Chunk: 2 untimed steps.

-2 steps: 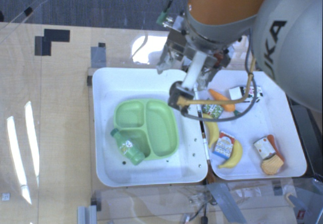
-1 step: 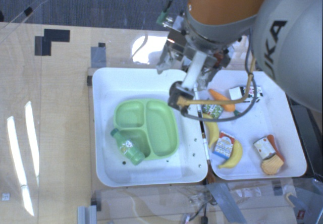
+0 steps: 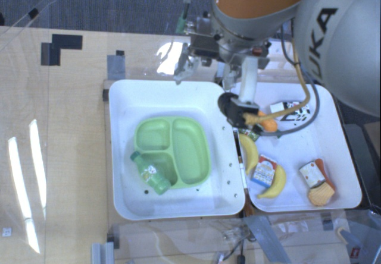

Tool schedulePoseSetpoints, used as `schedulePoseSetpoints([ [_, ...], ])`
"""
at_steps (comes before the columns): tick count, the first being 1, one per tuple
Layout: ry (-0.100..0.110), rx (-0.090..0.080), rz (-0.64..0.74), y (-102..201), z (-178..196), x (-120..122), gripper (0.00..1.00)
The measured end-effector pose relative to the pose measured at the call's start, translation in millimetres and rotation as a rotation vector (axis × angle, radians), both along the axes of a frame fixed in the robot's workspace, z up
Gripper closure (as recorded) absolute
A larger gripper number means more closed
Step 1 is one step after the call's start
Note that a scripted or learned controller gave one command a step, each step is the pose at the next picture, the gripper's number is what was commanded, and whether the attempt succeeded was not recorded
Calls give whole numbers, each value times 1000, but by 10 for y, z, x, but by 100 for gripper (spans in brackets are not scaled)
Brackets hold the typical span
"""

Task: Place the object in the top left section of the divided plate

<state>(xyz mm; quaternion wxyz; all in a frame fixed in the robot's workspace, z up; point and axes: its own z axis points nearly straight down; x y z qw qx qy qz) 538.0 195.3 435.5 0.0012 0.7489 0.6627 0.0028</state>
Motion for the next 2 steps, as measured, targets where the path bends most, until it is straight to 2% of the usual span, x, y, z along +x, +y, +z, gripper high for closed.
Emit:
schedulePoseSetpoints([
  [1,-3,-2,374,-44,5,300,0],
  [2,-11,-2,382,-26,127,307,100],
])
